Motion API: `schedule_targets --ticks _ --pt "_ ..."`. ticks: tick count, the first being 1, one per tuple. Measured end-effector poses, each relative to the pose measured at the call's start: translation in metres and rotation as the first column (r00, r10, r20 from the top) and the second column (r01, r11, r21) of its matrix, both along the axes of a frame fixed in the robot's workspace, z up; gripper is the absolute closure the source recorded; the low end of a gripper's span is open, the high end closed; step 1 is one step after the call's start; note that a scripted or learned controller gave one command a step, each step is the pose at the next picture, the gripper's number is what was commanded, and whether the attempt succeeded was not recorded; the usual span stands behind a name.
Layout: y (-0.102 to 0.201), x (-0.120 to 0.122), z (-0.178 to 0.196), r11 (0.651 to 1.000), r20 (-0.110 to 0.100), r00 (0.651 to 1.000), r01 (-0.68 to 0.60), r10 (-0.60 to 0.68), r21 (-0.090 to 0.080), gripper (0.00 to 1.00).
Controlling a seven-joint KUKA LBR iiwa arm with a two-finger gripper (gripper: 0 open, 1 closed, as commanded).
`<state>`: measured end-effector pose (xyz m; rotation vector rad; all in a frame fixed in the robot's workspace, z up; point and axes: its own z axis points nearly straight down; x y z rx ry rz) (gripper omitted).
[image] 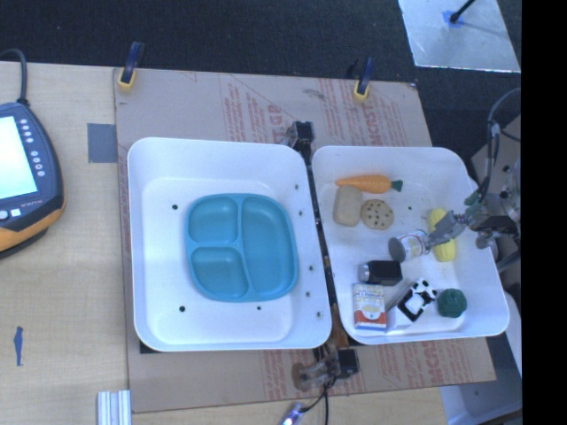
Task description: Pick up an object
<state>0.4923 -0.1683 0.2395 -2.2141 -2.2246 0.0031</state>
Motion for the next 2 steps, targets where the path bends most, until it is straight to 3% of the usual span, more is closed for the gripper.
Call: schedule_targets --ticks 1,2 --pt "0.007 0.030 -0.130 1.000 -0.004 1.000 -0.002 0.002 0.000 0.00" --pt "0.056 0.077 -0.148 1.000 -0.001 1.000 -0.003 0.003 -0.001 0.00"
